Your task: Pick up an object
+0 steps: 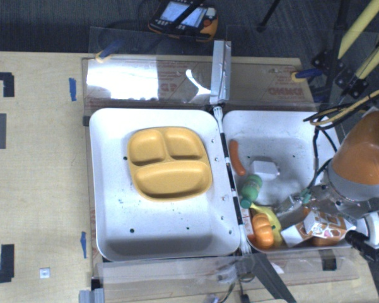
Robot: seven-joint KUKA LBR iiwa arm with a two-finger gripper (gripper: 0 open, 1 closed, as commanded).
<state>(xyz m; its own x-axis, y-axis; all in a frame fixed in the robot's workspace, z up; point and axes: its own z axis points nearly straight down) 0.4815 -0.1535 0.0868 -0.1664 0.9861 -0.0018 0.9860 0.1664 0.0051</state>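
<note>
The right bin holds a pile of small things along its left and front sides. A slim orange-red sausage shape lies by the left wall, and a white block sits near the middle. Below them lie a green toy, a yellow piece and an orange fruit. A white and brown carton rests at the front right. My gripper reaches down from the orange-banded wrist and hangs low over the bin's front, just above the carton and beside the yellow piece.
The left bin carries a yellow divided plate. A clear divider stands behind the two bins. Black cables hang over the right bin's far right corner. A handheld controller lies beyond the bench.
</note>
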